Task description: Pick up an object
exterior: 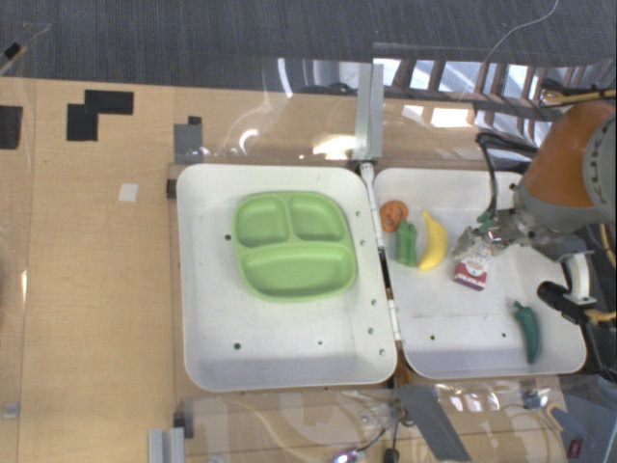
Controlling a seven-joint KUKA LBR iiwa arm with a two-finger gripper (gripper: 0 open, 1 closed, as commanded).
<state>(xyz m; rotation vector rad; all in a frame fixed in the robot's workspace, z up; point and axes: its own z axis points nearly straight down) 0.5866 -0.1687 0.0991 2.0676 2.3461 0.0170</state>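
You are watching the pincer (479, 242) hovering right of centre, directly over the red-and-white packet (470, 274) in the right bin (453, 350), probably lining up a grab. Whether it is released or clenched, I cannot tell. A banana (434, 242) is lying just left.

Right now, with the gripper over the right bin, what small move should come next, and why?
Probably a short straight descent. The gripper sits just above the red-and-white packet in the right bin, and nothing shows between its fingers. The banana lies apart to the left, so going down looks unobstructed.
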